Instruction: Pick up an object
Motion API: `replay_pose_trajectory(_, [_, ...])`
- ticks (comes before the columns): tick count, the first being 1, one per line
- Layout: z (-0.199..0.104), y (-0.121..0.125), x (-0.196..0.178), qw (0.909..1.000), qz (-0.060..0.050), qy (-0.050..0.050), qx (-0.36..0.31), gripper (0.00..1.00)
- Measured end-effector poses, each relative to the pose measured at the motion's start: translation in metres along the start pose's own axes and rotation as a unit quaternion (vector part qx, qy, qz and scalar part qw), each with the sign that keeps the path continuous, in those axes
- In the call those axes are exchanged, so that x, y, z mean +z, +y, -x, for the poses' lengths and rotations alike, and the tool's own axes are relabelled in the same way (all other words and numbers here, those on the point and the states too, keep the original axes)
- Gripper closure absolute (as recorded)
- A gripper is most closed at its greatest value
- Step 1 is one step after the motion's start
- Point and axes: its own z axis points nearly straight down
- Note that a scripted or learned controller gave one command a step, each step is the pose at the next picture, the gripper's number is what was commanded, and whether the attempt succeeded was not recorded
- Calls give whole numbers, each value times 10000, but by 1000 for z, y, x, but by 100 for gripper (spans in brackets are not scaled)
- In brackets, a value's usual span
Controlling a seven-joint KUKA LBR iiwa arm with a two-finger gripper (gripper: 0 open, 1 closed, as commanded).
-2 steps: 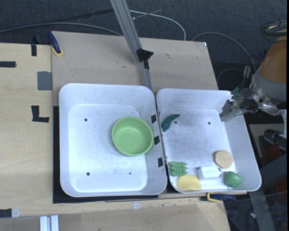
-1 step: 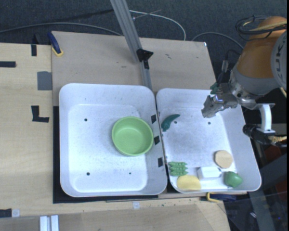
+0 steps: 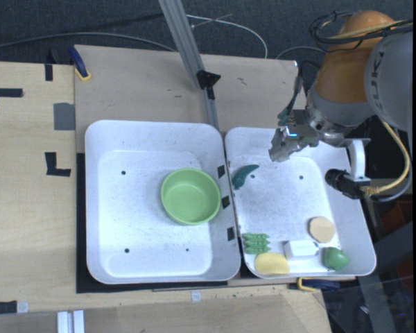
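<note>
Nearest object: a small dark-green curved plastic piece, leaf-like in outline (image 3: 245,174), lies flat on the floor of the right shallow white bin (image 3: 347,200), near that bin's left wall and toward its far end, just below and left of the tool.
Handling, as a judgement: it looks thin, light and stiff, probably slick; lying flat, it offers little height to pinch, so a hold across its narrow middle seems best, with the fingers reaching right down to the bin floor.
Other candidates: along the near edge of the same bin sit a ribbed green plastic pod (image 3: 256,241), a yellow rounded plastic lump (image 3: 272,263), a white rectangular block (image 3: 300,248), a tan round disc (image 3: 322,229) and a green rounded plastic piece (image 3: 335,259), packed close together, some touching.
Tool (image 3: 286,144): it hangs above the far part of the right bin with nothing visible between its fingers; whether they are apart or together I cannot tell.
Arm: the grey arm with its orange band (image 3: 350,54) reaches in from the right, wrist angled down and to the left.
Left bin: the left shallow white bin (image 3: 111,186) holds a light-green round plastic bowl (image 3: 190,196), upright, near the dividing wall.
Worktop: a pale wooden worktop (image 3: 28,207) carries both bins.
</note>
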Motion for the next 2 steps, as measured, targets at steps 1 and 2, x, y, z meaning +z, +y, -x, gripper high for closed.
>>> replay_pose_trajectory(1, [-56,22,-4,10000,2,-3,-2,100])
replay_pose_trajectory(2, [-114,34,-7,10000,0,-1,-2,100])
